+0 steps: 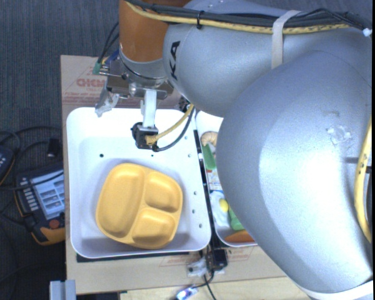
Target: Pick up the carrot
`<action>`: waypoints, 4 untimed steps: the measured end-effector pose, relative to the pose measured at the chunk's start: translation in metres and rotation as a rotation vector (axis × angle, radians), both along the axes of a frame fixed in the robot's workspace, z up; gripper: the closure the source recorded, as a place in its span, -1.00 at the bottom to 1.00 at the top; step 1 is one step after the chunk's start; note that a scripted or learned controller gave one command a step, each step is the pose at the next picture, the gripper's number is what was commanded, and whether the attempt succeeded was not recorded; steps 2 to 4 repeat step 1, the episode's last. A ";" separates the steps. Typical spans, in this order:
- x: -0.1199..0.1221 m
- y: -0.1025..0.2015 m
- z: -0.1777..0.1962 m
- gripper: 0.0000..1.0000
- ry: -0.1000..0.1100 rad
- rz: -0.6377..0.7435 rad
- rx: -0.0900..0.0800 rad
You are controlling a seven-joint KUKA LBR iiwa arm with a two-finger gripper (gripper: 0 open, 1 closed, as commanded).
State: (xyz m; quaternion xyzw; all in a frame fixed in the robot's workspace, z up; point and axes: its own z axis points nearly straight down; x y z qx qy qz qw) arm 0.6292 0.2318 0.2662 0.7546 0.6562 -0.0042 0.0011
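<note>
An orange sliver [239, 237] at the near end of the right bin [216, 237] may be the carrot; the arm hides most of it. My gripper [105, 104] hangs over the far left corner of the left bin [81, 167], well away from that orange piece. Nothing is visibly held in the gripper.
A yellow compartment tray [139, 205] lies in the near half of the left bin. A narrow strip of the right bin shows a pale round item [207, 139], a yellow and white item [220, 206] and a green one [234, 220]. The big grey arm covers the rest of that bin.
</note>
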 end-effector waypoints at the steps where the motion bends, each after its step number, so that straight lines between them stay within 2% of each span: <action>1: 0.026 0.002 0.102 -1.00 -0.010 -0.164 0.005; 4: 0.026 0.002 0.102 -1.00 -0.010 -0.164 0.005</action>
